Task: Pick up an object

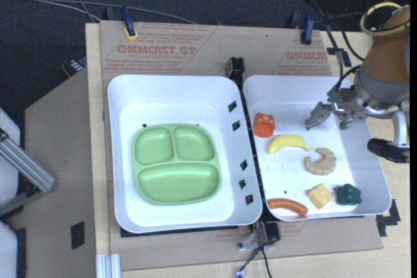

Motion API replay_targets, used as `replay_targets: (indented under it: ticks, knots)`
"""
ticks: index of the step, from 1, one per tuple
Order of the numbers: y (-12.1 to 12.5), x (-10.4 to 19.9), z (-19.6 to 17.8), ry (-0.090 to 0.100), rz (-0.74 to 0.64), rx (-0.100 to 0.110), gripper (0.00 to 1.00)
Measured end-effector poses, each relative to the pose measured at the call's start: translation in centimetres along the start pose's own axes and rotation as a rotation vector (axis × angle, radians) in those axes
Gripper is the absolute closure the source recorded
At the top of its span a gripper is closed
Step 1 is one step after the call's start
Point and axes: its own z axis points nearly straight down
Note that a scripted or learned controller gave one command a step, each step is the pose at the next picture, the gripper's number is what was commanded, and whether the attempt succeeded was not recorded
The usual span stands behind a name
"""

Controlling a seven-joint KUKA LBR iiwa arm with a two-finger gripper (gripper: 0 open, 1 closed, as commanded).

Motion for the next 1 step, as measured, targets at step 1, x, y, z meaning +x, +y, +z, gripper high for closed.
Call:
replay_targets:
  ticks: [1]
  knots:
    - [-0.09,0.07,5.55,0.000,0.000,-0.001,0.00]
